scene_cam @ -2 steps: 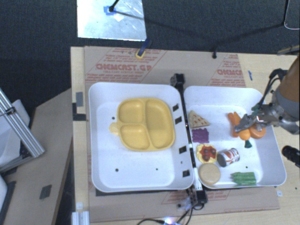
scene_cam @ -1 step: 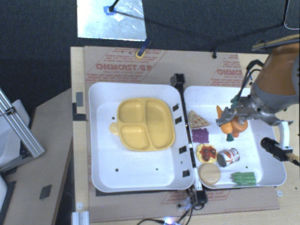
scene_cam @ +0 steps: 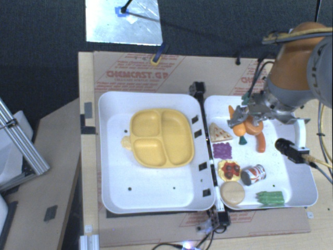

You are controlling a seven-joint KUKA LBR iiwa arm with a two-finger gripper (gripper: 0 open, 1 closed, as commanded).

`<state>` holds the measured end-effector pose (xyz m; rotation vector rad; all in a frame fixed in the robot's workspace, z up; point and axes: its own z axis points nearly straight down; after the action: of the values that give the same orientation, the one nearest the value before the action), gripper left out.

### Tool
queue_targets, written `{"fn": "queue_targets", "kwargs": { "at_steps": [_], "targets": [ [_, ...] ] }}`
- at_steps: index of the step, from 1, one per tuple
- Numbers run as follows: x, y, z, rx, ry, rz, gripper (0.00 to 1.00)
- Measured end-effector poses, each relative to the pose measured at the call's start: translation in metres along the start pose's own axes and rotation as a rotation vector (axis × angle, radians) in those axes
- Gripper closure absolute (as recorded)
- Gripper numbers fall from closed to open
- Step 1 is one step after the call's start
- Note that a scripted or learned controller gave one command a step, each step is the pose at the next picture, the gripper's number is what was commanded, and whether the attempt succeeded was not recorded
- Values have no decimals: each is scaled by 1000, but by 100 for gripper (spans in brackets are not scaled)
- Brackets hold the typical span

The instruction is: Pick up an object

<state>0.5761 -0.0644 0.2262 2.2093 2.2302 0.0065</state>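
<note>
My gripper [scene_cam: 243, 120] is low over the upper part of the right bin [scene_cam: 302, 191], right above an orange fruit-like toy [scene_cam: 251, 126]. A small orange carrot piece [scene_cam: 231, 110] lies just to its left. Near it are a pizza slice [scene_cam: 220, 134], a red-orange sausage [scene_cam: 260, 142], a small teal piece [scene_cam: 243, 140] and a purple grape cluster [scene_cam: 222, 150]. Further down lie a round pizza-like toy [scene_cam: 229, 169], a red can [scene_cam: 253, 174], a tan bun [scene_cam: 232, 192] and a green item [scene_cam: 270, 197].
The left bin [scene_cam: 112, 191] holds a yellow divided plate [scene_cam: 158, 138]. A black divider [scene_cam: 205, 139] runs between the bins. A black fitting [scene_cam: 289, 150] sits at the right bin's right side. A shiny sheet [scene_cam: 125, 14] lies beyond the bench.
</note>
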Motion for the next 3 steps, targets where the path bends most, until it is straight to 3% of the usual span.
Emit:
{"fn": "queue_targets", "kwargs": {
  "at_steps": [1, 2, 3],
  "targets": [
    [38, 32, -6, 1, 1, 0, 100],
    [69, 41, -7, 2, 0, 2, 100],
    [69, 43, 11, 5, -2, 3, 100]
  ]
}}
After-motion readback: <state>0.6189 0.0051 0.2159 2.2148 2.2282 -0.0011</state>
